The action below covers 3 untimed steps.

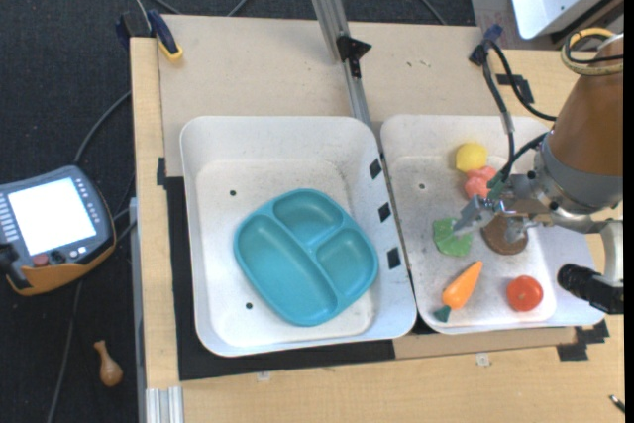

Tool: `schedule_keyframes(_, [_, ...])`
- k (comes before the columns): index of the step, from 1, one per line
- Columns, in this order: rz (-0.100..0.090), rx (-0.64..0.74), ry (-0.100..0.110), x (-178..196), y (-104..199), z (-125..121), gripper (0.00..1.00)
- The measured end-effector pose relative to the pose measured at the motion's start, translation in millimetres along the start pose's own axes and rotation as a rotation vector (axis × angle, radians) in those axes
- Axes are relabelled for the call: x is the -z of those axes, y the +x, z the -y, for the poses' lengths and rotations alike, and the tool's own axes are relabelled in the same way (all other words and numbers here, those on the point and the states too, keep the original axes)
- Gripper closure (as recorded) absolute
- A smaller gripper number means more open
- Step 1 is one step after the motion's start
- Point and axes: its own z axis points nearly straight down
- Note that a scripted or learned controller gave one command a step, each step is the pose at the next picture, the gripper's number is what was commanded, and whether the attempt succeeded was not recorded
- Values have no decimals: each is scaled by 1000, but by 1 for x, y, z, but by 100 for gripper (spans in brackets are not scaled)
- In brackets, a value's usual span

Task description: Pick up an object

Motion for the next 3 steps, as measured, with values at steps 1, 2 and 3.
schedule_keyframes(1, [-1,-1,5,-47,-8,-2,0])
schedule_keyframes(2, [-1,-1,5,-90,-11,-3,0])
schedule_keyframes(3, [-1,-1,5,-142,-10,-2,0])
